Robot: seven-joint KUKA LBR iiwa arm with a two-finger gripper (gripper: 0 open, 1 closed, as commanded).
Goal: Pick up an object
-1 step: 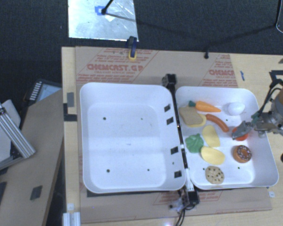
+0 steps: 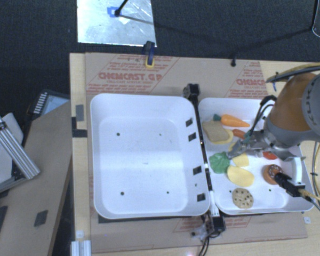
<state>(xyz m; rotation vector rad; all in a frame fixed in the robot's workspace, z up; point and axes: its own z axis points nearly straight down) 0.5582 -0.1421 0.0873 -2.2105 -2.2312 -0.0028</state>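
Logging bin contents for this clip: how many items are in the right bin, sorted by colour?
Orange: 1, carrot
Tan: 2, bread slice, cookie
Green: 1, leafy piece
Yellow: 2, chip, small piece
Brown: 1, doughnut
Red: 1, small piece, partly hidden by the arm
Total: 8

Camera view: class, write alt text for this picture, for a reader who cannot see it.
A grey robot arm with an orange band reaches from the right into the right bin, its gripper low among toy foods: a carrot, a tan slice, a green leaf, a yellow piece, a cookie and a doughnut. The left bin sits beside it.
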